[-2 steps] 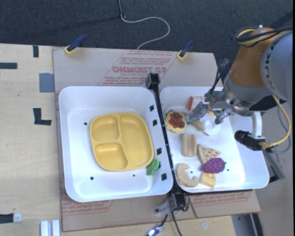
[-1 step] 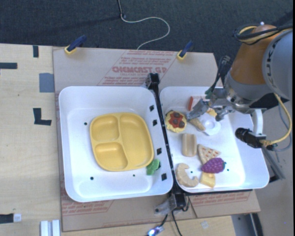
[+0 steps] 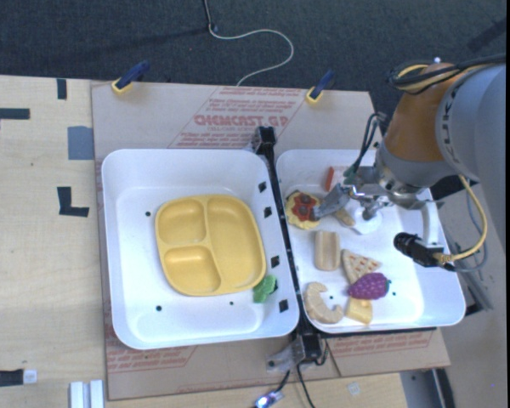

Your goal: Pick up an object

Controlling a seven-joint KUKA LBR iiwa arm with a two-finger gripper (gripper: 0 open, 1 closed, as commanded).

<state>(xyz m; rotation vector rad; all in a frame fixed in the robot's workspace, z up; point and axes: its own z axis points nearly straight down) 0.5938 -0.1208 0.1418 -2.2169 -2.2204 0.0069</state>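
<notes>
Wood bench (image 3: 34, 253), cardboard sheet (image 3: 229, 117), 2 white bins (image 3: 127, 228) atop

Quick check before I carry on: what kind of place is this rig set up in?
Probably a robotics lab test bench, not a kitchen: two white bins on clamped cardboard, toy food such as plastic grapes, a yellow divided plate, and the hand over the right bin.

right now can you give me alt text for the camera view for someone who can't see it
A grey and orange robot arm reaches from the right into the right bin, its gripper low over toy food beside a small pizza, with a bread piece, purple grapes and a croissant nearby. The left bin holds a yellow divided plate and a small green piece.
</notes>
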